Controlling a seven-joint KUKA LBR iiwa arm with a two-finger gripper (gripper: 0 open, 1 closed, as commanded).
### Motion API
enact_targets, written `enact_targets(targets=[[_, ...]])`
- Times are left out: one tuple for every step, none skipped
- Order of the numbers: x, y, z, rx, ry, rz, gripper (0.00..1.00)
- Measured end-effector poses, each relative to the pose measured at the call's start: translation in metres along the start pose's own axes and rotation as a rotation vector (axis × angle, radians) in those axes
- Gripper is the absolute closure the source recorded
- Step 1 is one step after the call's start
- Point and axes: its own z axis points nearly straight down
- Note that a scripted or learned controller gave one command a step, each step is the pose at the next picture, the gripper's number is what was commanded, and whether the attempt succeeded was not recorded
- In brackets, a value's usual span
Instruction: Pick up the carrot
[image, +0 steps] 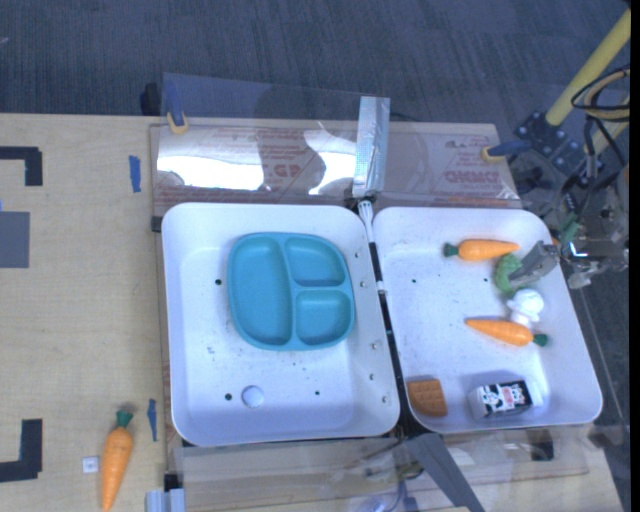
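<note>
You have two shallow white bins side by side. Left bin (190, 300): a blue three-compartment plastic plate (290, 290) sits flat near its middle. Right bin (420, 300): an orange toy carrot with a green stub (483, 250) lies crosswise near the far edge, stub pointing left. A second orange carrot (503, 331) lies nearer you in the same bin, its green end pointing right. Between the two carrots, toward the right wall, sit a green leafy toy piece (509, 271) and a small white rounded object (525, 303), close together. At the near edge: a tan square cracker-like piece (428, 396) and a small black-and-white carton (501, 398) lying on its side.

A third orange carrot with a green top (116, 460) lies outside the bins on the wooden bench (70, 300), near the front left corner.

The gripper (545, 255) reaches in at the right bin's right edge, just beside the green piece. You cannot tell whether its fingers are spread or closed; nothing is visibly held.
</note>
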Motion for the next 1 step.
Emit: enact_targets(targets=[[-0.0441, -0.0009, 0.0966, 0.009, 0.002, 0.084, 0.00]])
